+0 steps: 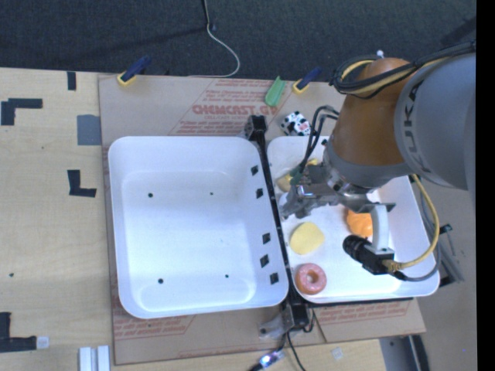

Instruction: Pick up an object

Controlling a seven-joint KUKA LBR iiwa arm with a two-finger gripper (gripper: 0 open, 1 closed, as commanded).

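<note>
Arm low over right bin (pixel 421 288), no object seen held.
Gripper (pixel 298 199) at bin's left wall, frame centre; finger opening: cannot tell. Yellow lump (pixel 306 238) just below it, pink ring (pixel 311 278) lower. Lump looks light, soft, rounded; pinch across its middle.

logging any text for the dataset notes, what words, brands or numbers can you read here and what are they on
"CHEMCAST" in red, printed on the brown board under the bins, behind the left bin; smaller red print around it is too blurred to read.
"KU", sideways, partly cut off, on the grey arm; the remaining letters cannot be read.
Black and white pattern on a small object behind the right bin: no readable text.
</note>
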